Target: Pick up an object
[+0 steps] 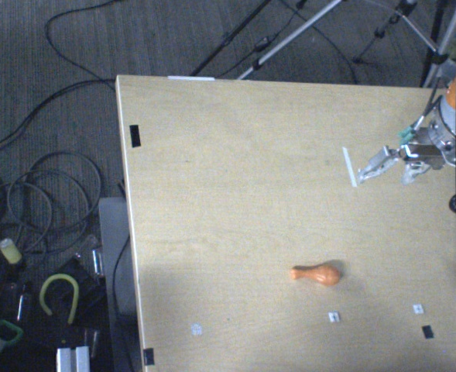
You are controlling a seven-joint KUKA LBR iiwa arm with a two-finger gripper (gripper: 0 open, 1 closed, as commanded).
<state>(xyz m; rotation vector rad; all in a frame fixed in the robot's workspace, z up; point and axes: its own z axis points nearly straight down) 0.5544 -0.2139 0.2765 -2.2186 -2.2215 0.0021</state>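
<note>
— Where is your gripper (392,167), and what has it got?

— It hangs over the far right part of the wooden bench top (235,169), reaching in from the right. My fingers stand apart, splayed toward the left, and nothing sits between them. A thin white strip (350,167) lies on the board just beside the fingertips, but I have no hold on it.

— And the thing to pick up?

— I take it to be the orange pear-shaped object (317,274), lying on its side nearer the front edge, well apart from me and somewhat to my left. Its narrow neck points left, so the fat end looks the easier part to straddle, which is probably why I'm open: ready to come down around it.
</note>
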